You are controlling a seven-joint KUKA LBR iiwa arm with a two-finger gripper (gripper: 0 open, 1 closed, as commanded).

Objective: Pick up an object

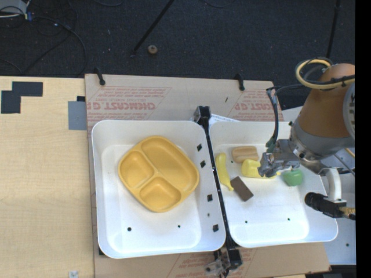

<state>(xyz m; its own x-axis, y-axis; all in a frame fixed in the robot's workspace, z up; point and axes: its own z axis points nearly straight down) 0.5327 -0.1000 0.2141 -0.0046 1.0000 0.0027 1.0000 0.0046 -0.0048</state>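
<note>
Bench (40, 178) of pale wood is lying along the left, with two dark patches near its top edge. Next to it a cardboard sheet (145, 100) with red print is sitting under two white bins. The left bin (110, 230) is holding a yellow tray (158, 172) with three compartments, lying slightly turned, near the bin's middle and upper part. A black divider (211, 184) is running between the two bins, top to bottom.

Just past it, in the right bin (278, 227), a yellow banana (223, 171) is lying along the left wall. A dark brown block (242, 189) is touching its lower end, tilted. Above these a tan piece (244, 153) is resting, and just below it a yellow lump (251, 168) is sitting close by. The gripper (268, 167) is hanging right at the yellow lump's right side, appearing to touch it; whether it is gripping anything I cannot tell from here. A green piece (293, 178) is lying just right of the gripper, near the bin's right wall. The arm (324, 114), orange above the wrist, is reaching in from the right, with cables looping over it.
</note>
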